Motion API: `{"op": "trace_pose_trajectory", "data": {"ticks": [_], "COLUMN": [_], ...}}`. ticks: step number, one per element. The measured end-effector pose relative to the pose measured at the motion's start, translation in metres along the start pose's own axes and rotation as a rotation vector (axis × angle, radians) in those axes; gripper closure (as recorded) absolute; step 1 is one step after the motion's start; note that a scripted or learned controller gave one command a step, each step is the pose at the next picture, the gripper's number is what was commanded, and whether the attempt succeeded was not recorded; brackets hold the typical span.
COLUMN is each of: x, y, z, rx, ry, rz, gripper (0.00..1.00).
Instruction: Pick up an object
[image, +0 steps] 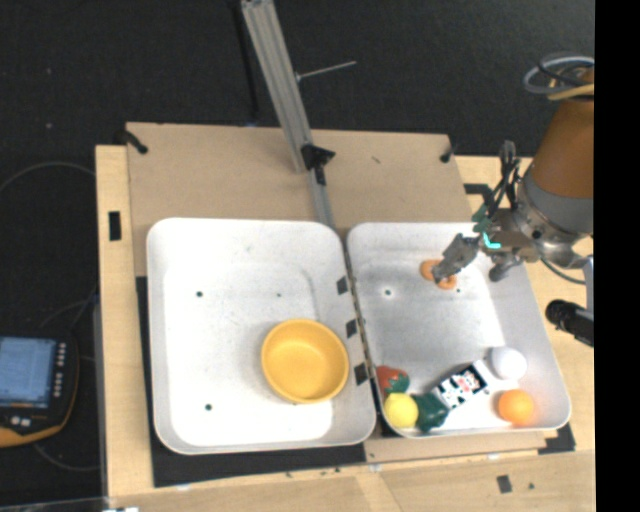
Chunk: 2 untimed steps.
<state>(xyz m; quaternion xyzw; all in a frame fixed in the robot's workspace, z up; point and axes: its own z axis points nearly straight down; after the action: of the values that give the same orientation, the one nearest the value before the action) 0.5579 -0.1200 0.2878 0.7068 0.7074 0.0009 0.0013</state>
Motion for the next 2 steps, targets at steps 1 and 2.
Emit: {"op": "trace_pose_trajectory", "data": {"ticks": [1, 2], "x": [-0.008, -0.011], "y": [0.004, -0.004], "z": [0.055, 0.101], "rx": [0.002, 0.006], "ry": [0.0, -0.001], "rz": [0.001, 0.002], "gripper": [0.0, 0.0]}}
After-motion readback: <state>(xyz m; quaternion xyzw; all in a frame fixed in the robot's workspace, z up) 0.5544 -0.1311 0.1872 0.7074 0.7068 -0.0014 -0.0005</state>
